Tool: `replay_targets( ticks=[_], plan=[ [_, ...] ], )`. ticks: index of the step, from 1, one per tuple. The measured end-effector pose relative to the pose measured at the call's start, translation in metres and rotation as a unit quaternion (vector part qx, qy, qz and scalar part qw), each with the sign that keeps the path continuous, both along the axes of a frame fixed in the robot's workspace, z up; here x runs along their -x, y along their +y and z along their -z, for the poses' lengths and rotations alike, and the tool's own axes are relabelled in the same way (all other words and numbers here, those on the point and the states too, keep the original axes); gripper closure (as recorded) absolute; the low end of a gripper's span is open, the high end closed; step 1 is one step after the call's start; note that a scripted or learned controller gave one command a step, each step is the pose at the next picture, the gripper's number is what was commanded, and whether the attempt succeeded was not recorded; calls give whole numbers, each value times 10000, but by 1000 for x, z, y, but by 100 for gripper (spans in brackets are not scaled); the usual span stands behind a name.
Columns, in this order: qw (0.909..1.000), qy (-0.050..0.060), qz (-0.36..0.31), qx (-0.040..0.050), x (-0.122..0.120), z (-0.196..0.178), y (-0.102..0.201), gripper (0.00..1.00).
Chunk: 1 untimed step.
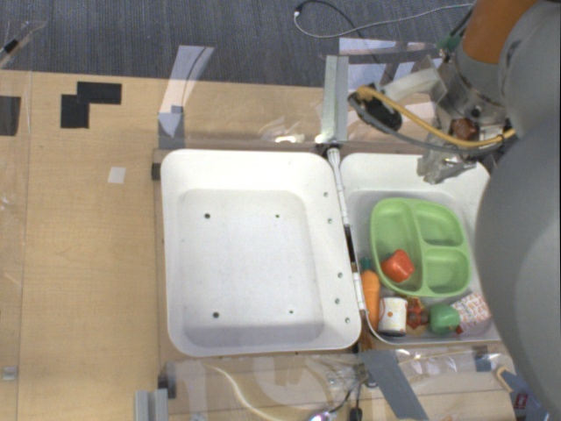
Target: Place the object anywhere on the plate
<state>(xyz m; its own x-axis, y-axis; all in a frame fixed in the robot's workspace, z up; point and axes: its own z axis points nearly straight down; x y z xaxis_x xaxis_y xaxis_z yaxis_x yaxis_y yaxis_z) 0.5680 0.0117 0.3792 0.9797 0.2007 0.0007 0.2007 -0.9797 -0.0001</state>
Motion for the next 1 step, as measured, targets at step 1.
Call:
replay_targets(
  ticks=[1],
  plan=[
    [10000, 9, -18, 4, -70, 72, -4, 100]
  ],
)
